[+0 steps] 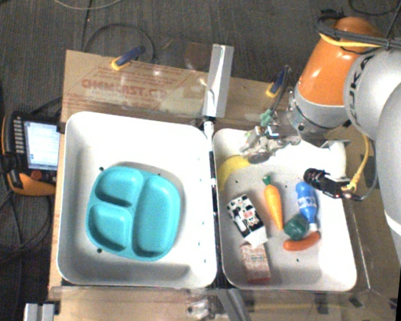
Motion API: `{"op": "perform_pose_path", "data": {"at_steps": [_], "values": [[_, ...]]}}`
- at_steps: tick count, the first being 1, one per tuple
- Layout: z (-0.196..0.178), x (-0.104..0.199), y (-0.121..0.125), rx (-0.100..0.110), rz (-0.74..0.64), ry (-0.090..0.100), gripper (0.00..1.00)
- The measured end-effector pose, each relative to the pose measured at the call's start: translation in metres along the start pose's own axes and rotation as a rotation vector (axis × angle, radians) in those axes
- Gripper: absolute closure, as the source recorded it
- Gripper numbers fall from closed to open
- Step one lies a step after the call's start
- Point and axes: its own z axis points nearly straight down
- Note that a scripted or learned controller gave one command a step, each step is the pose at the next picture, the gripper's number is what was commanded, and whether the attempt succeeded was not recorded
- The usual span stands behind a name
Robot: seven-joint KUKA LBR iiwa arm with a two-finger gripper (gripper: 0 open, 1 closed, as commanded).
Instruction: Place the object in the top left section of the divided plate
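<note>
A teal divided plate [135, 212] lies in the left bin [88, 136], with two small sections on its left and one long section on its right; all three hold nothing. My gripper [261, 146] hangs over the back left part of the right bin [331, 275], just above a yellow object [230, 169] that rests against that bin's left wall. Nothing shows between the fingers. Further right in the same bin lie an orange carrot [274, 204], a blue bottle [306, 202], a dark green piece [296, 226] and a red sausage [301, 241].
A black-and-white carton [245, 216] and a brownish packet [256, 262] lie in the front left of the right bin. A metal post [218, 79] stands behind the bins' shared wall. A handheld pendant [32, 151] sits left of the bench.
</note>
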Motion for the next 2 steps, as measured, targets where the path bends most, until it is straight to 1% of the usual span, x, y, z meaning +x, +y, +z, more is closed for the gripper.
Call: {"op": "perform_pose_path", "data": {"at_steps": [1,2], "values": [[0.025,0.079,-0.04,0.001,-0.023,0.002,1.0],[0.025,0.152,-0.086,0.001,-0.112,0.002,1.0]]}}
